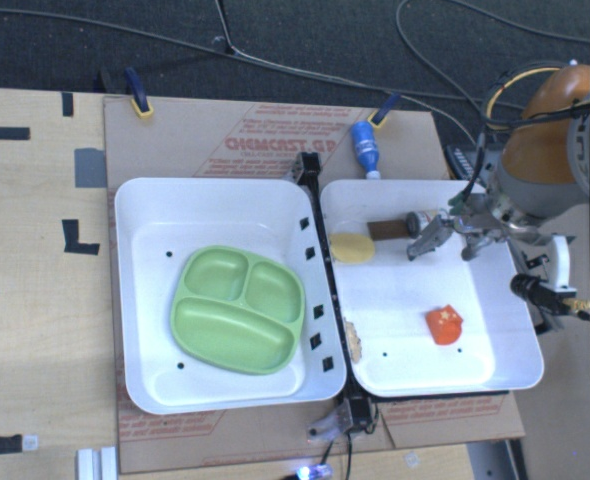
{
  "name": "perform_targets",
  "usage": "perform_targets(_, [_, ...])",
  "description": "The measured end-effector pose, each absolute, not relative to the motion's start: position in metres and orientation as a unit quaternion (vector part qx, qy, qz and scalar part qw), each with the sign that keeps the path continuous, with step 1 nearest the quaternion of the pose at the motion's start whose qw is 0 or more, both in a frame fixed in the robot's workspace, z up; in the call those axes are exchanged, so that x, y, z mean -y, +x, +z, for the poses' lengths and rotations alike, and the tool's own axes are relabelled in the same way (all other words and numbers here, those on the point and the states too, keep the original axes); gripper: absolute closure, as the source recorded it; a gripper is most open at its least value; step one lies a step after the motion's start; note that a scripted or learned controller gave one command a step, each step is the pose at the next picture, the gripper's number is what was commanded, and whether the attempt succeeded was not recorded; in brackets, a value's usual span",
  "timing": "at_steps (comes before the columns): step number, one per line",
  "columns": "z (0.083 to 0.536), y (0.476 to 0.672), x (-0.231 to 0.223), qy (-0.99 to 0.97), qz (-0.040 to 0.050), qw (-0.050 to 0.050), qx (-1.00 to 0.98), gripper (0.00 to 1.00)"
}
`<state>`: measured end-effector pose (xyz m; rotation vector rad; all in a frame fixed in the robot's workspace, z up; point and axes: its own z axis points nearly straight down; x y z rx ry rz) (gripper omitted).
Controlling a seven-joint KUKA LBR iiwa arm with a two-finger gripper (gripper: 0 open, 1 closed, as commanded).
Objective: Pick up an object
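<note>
Orange object [444, 324] near yellow object [353, 248]

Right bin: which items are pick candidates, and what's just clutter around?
Job:
- gripper, fingers open over the right bin
- yellow object
- brown block
- orange-red object

Lying about:
- green divided plate in the left bin
- blue clamps
- cables

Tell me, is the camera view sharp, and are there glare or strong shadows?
Camera view: slightly soft overall, light even; the white right bin is bright with faint sheen, no harsh glare; the gripper looks blurred; the green divided plate casts only a soft shadow.
</note>
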<state>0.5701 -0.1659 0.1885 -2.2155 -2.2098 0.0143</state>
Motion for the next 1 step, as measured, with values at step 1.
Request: perform_targets(1, [0.1963, 0.5734, 0.1656, -0.707, 0.0007, 0.001, 0.708, 0.0])
